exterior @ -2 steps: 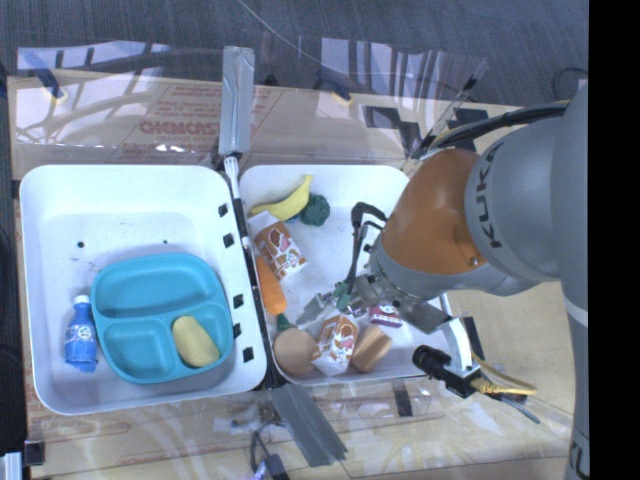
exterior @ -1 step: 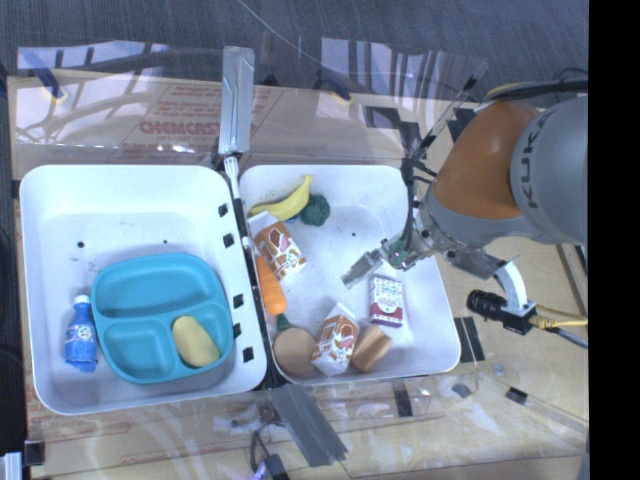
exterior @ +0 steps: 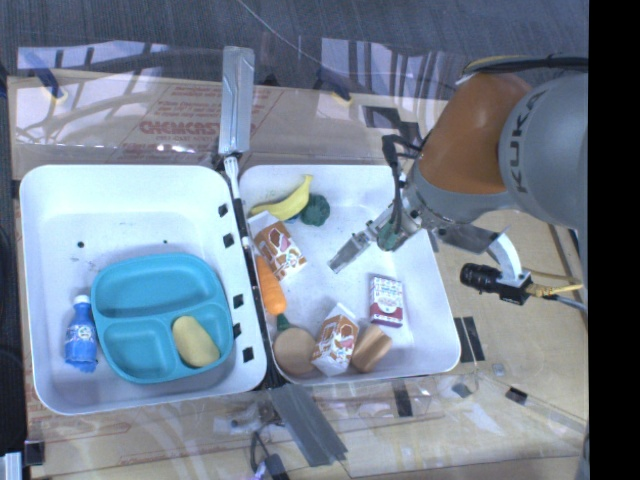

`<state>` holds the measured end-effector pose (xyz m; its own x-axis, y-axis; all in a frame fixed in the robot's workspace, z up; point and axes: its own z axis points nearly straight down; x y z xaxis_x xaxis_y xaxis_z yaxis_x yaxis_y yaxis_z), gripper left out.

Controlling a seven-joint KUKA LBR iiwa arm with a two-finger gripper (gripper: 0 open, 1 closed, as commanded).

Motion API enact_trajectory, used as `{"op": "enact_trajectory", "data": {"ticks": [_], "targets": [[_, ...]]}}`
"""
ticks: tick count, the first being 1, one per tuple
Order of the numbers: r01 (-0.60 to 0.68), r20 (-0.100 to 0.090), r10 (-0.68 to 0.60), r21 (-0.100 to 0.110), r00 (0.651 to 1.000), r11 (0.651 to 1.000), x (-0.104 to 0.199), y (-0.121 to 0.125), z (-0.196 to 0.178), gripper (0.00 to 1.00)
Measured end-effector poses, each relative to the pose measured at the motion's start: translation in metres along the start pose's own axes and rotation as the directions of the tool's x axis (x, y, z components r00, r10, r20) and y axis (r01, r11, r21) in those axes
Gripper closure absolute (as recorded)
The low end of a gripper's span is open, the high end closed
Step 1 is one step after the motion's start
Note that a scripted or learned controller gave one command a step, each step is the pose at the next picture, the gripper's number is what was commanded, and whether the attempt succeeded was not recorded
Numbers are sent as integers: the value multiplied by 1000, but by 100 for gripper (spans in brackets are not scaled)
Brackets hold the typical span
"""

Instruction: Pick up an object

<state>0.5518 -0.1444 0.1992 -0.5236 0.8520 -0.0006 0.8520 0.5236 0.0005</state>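
Currently we see the arm [exterior: 500, 143] reaching in from the right, over the right bin [exterior: 440, 298]. The end effector [exterior: 365, 243] hangs above that bin's middle-right floor, one grey finger [exterior: 345, 255] slanting down-left. We cannot tell whether its fingers are apart or together, and nothing visible sits between them.

Right bin contents:
- banana [exterior: 285, 201] at the top, near the divider, with a dark green piece [exterior: 316, 209] touching its right end
- small printed carton [exterior: 279, 249] just below the banana
- carrot [exterior: 270, 286] along the left wall, under that carton
- red-and-white box [exterior: 386, 301] right of centre, just below the end effector, apart from it
- second printed carton [exterior: 335, 341] near the front wall, tilted, between a round tan item [exterior: 293, 351] and a brown bun-like piece [exterior: 371, 347], touching both

Left bin [exterior: 50, 208] contents:
- teal compartment tray [exterior: 155, 308] at centre-front
- yellow lemon-like item [exterior: 196, 340] in the tray's lower right compartment
- small blue bottle [exterior: 81, 334] lying just left of the tray, white cap toward the top

Both bins sit side by side on the worktop [exterior: 500, 408], touching along the divider.
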Motion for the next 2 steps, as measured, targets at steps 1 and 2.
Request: {"op": "enact_trajectory", "data": {"ticks": [1,2], "targets": [[-43,-1,43,5,999,999,-8,-96,19,0],[92,7,-92,-7,996,996,-8,-88,82,0]]}}
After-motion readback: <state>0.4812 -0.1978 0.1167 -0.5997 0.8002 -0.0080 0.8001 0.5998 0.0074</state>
